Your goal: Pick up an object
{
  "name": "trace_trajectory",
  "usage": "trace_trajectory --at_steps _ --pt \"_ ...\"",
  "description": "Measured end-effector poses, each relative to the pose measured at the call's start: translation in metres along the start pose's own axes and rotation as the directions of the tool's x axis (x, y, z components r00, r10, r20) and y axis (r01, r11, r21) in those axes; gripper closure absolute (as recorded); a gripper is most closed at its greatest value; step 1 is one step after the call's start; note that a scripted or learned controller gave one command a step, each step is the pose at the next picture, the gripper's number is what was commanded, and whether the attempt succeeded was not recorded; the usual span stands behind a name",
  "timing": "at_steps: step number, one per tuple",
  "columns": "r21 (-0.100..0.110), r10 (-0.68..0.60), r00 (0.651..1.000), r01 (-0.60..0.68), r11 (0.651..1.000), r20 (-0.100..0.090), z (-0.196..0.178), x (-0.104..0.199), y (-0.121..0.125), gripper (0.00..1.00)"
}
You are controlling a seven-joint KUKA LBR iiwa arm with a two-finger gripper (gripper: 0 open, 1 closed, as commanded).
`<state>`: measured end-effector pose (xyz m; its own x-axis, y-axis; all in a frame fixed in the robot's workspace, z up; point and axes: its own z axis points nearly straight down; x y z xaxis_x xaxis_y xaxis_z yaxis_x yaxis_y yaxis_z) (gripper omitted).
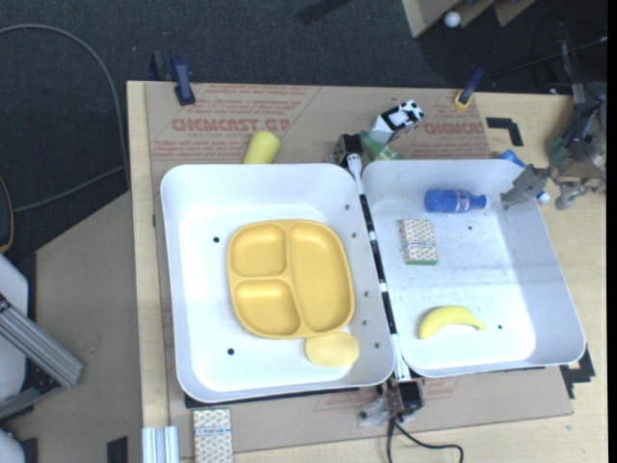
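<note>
Gripper at right bin's far right rim, fingers spread.

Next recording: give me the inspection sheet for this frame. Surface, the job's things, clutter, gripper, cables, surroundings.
Surface: brown bench board bearing the left bin and the right bin, side by side.
Job's things: the right bin holds a blue bottle lying on its side, a small patterned packet and a banana; the left bin holds a yellow divided tray with a yellow disc at its near edge.
Clutter: yellow cylinder and black-and-white toy on the board behind the bins; a patterned packet at the front edge.
Gripper: gripper at the right bin's far right corner, nothing seen between its fingers.
Cables: grey cable on the floor, black cable at the front.
Surroundings: dark carpet.
</note>
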<state>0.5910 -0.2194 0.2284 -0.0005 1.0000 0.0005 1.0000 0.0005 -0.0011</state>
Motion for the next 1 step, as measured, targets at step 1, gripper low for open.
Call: trace_trajectory --at_steps 1 --pt "-0.004 -0.001 1.000 0.001 1.000 0.001 0.1087 0.0763 0.0765 0.00"
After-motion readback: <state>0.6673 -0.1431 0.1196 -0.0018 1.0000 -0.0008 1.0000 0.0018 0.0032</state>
